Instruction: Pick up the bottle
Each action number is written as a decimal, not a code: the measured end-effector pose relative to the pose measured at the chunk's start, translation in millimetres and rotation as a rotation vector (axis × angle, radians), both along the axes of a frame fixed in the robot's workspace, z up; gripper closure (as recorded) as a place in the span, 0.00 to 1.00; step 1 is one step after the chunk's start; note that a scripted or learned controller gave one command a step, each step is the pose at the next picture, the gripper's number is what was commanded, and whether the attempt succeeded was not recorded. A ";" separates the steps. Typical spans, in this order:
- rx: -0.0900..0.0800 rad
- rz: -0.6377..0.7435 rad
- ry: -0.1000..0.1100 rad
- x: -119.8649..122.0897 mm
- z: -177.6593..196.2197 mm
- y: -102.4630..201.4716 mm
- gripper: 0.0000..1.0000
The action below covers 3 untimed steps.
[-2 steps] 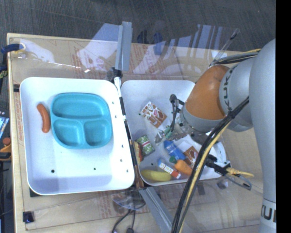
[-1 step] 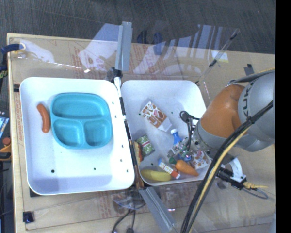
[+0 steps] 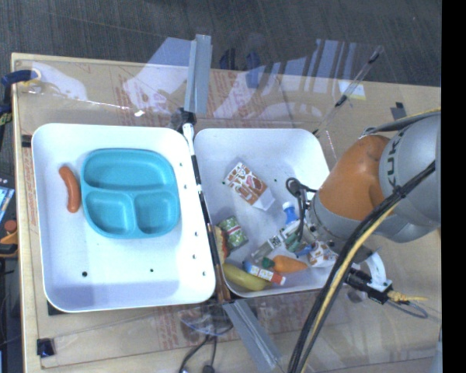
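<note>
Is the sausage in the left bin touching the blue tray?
Apart. The camera view shows a strip of white bin floor between the sausage and the blue tray.

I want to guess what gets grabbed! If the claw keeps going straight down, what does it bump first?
Probably the pile by the blue-capped bottle in the right bin. The claw points down there, but depth is hard to judge.
</note>
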<state>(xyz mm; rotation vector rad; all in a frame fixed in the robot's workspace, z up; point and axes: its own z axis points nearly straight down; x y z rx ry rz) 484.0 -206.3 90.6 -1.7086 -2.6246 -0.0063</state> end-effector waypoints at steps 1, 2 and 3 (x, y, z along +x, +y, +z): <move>-0.002 0.003 0.001 -0.1 9.1 -1.0 1.00; -0.009 0.071 -0.005 -7.0 184.5 32.2 1.00; -0.008 0.134 -0.002 12.7 147.4 107.7 1.00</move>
